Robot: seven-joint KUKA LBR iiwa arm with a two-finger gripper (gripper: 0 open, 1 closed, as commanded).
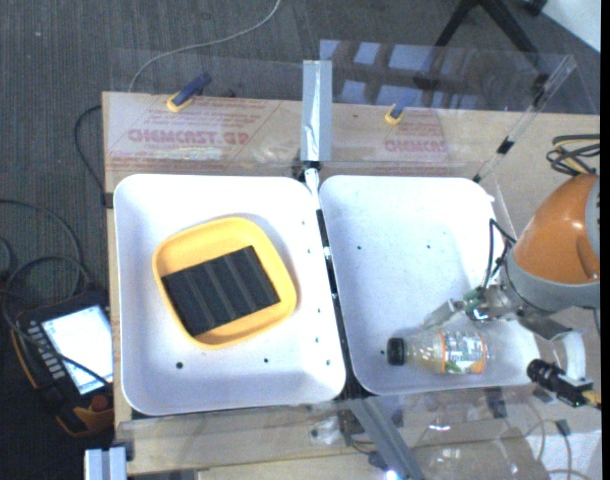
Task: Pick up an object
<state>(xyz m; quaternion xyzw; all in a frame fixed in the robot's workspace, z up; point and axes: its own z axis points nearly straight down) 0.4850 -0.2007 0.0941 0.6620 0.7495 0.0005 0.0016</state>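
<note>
A clear plastic bottle [447,351] with a black cap and an orange-and-green label lies on its side near the front of the right bin [405,228], cap pointing left. My gripper [469,309] reaches in from the right on the grey arm with the orange band [562,238]. It sits just behind the bottle's right half, close to or touching it. In the left bin [135,218] rests a yellow dish [225,282] holding a black ridged pad [221,289].
The two bins meet at a raised divider [325,258] in the middle. Cables and a clamp [560,380] hang off the arm at the bench's front right. A clear panel and tape strip [316,108] stand behind the bins.
</note>
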